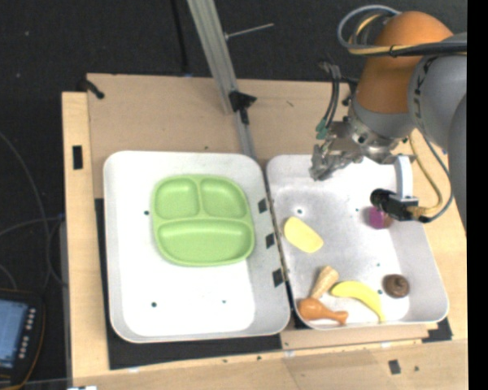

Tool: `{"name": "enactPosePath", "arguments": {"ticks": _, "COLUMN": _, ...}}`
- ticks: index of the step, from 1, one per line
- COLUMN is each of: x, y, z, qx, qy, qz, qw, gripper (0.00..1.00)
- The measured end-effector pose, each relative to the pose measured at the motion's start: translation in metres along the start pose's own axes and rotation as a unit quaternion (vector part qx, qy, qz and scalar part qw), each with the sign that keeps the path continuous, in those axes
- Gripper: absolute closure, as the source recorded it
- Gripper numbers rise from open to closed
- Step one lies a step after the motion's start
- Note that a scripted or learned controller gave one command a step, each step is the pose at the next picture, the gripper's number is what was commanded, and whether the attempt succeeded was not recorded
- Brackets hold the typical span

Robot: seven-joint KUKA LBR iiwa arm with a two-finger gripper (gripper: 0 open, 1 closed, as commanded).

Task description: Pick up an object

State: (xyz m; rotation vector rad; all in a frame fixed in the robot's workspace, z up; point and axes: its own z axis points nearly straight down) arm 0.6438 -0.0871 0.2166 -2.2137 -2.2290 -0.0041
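Two shallow white bins sit side by side on the tan worktop (187,112). The left bin (130,299) carries a green divided plate (203,220), three compartments, lying flat toward its upper middle. The right bin (423,275) holds the loose things: a pale yellow wedge-like piece (303,236) near its left wall, a banana (359,297) by the near rim, an orange drumstick-shaped toy (321,311) just left of the banana, a tan cone-like piece (323,281) between the wedge and the banana, a small brown round piece (396,286) toward the near right corner, and a purple object (378,218) by the right side, partly hidden behind a black fitting on the arm.

The grey arm, orange band uppermost, reaches in from the right, and its gripper (326,166) hangs over the far left corner of the right bin, well apart from all the toys. Whether the jaws are released or clenched cannot be told from this slant; nothing is seen between them.

A metal pole (215,47) rises from the worktop behind the bins.
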Motion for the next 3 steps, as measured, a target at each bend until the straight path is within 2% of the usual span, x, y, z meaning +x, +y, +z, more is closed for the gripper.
{"name": "enactPosePath", "arguments": {"ticks": 1, "x": 0.043, "y": -0.017, "z": 0.003, "qx": 0.001, "qy": -0.001, "qz": 0.001, "qw": 1.0, "gripper": 1.0}}
{"name": "enactPosePath", "arguments": {"ticks": 2, "x": 0.086, "y": -0.023, "z": -0.005, "qx": 0.001, "qy": 0.0, "qz": 0.0, "qw": 1.0, "gripper": 1.0}}
{"name": "enactPosePath", "arguments": {"ticks": 3, "x": 0.131, "y": -0.043, "z": -0.017, "qx": 0.001, "qy": 0.0, "qz": 0.0, "qw": 1.0, "gripper": 1.0}}
